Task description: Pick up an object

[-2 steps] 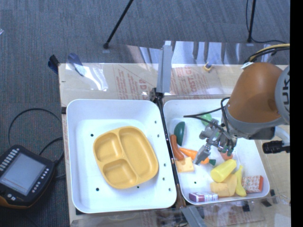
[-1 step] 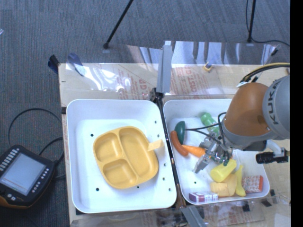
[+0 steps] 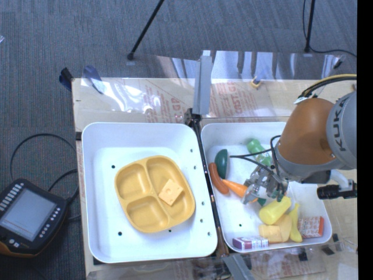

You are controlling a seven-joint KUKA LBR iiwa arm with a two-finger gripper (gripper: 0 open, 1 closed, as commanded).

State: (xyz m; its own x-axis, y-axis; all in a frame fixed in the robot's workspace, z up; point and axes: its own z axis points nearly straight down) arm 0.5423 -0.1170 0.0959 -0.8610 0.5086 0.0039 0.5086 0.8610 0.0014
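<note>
My gripper [image 3: 257, 190] hangs low in the right bin [image 3: 233, 134], below the arm's orange band [image 3: 306, 134]. It sits right at the thick end of a small orange carrot [image 3: 235, 186], which lies on the bin floor pointing left. Just to the gripper's lower right lies a yellow bottle-shaped toy [image 3: 274, 210]. Part of a dark green thing shows under the gripper. I cannot make out anything held.
The right bin also holds a long orange piece [image 3: 217, 178], a dark green vegetable [image 3: 222, 161], a light green piece [image 3: 254, 146], a banana [image 3: 295, 223], a yellow block [image 3: 273, 233], a red packet [image 3: 310, 227] and a white box [image 3: 250, 242]. The left bin [image 3: 105, 150] holds a yellow divided plate [image 3: 134, 182] with a cheese wedge [image 3: 171, 192].
</note>
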